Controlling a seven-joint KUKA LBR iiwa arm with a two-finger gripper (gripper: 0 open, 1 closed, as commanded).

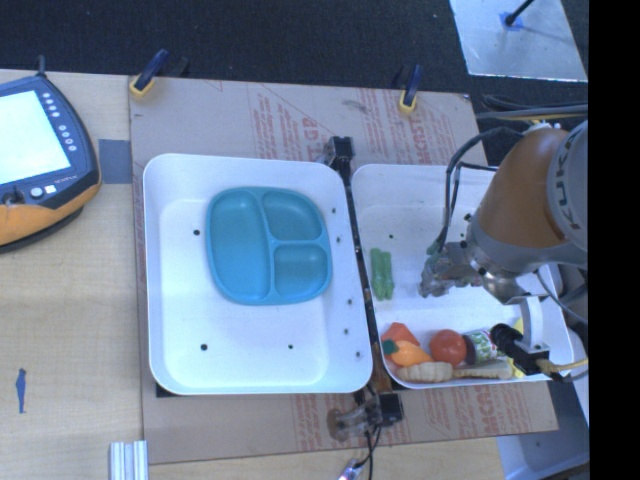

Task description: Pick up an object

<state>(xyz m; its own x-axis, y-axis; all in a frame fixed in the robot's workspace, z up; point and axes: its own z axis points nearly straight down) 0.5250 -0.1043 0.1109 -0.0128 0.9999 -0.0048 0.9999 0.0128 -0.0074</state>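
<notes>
Across the bench in the camera view, we see a brown cardboard sheet printed with faint red lettering too blurred to read. Two white bins sit on it side by side. Our left bin holds a teal divided plate, lying flat near its centre. Our right bin holds a green block at its 9 o'clock edge, its long axis running from 12 to 6 o'clock. Along that bin's 6 o'clock wall we find an orange toy, a red tomato, a pale elongated piece lying from 9 to 3 o'clock, and a small labelled bottle whose print we cannot read. The gripper hangs over the right bin's middle, at 3 o'clock from the green block and apart from it; nothing shows between its tips. At 9 o'clock on the bench rests an orange-edged handheld screen.
</notes>
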